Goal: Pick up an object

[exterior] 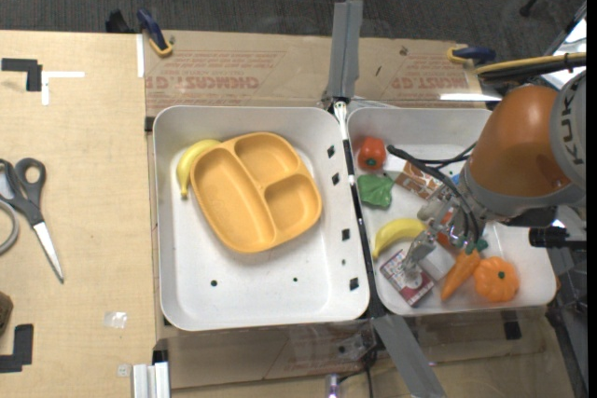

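the jaws [431,236], grip unclear, hang among banana [397,234], carrot [459,273] and packet [408,276].

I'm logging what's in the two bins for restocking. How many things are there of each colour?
Yellow: 3 — plate, banana behind it, banana in the right bin
Orange: 2 — carrot, pumpkin
Red: 1 — tomato
Green: 1 — leafy piece
Mixed print: 2 — brown packet, red-and-white packet
Total: 9
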